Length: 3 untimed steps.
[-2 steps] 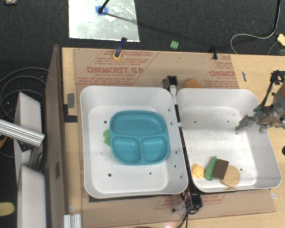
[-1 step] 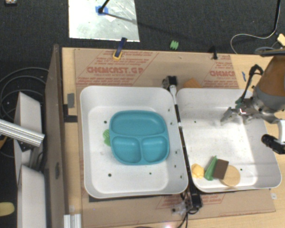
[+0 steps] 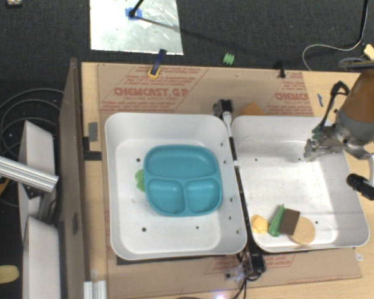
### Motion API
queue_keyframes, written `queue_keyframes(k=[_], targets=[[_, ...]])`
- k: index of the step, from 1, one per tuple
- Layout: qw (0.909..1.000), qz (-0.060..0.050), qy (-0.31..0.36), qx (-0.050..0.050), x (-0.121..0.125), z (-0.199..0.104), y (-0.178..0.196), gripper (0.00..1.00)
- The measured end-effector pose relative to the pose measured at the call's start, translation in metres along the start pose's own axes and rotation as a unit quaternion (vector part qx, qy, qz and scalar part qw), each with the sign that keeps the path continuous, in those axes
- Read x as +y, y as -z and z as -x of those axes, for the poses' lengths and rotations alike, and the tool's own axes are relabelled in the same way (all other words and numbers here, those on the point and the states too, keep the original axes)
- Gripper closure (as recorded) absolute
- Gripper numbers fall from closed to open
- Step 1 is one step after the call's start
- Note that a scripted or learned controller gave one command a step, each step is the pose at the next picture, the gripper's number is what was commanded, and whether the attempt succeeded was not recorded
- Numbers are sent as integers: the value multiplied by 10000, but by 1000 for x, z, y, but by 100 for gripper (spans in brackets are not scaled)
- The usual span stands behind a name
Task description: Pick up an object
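The grey arm (image 3: 361, 114) comes in from the right edge, its orange band sitting high near the top right corner and the wrist bending down and leftward over the right bin (image 3: 336, 185). The gripper (image 3: 313, 147) hangs over the upper right part of that bin, close to its far wall, pointing toward the bin floor. Whether the claw is released or clenched cannot be told from this angle, and nothing is seen between its tips.

The things to pick lie together at the near edge of the right bin, well apart from the gripper: a yellow piece (image 3: 259, 223) on the left, a green stick (image 3: 277, 220) leaning beside it, a brown block (image 3: 291, 221) touching the stick, and a tan round piece (image 3: 304, 230) partly under the block.

In the left bin (image 3: 121, 167) a blue divided tray (image 3: 182, 179) lies flat near the middle, with a small green item (image 3: 139, 179) peeking out from under its left edge. Both bins rest on a sheet of cardboard (image 3: 174, 89) covering the bench.
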<state>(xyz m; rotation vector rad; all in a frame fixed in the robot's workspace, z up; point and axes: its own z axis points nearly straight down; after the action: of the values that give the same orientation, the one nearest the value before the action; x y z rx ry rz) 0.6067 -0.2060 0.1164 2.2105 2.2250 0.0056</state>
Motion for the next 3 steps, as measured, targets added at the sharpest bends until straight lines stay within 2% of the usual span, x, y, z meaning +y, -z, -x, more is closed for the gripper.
queue_keyframes(k=[1,2,3], targets=[[10000,-3,1,0,0,0,0,0],[10000,18,12,-2,1,0,11,100],[10000,13,14,-2,1,0,10,0]])
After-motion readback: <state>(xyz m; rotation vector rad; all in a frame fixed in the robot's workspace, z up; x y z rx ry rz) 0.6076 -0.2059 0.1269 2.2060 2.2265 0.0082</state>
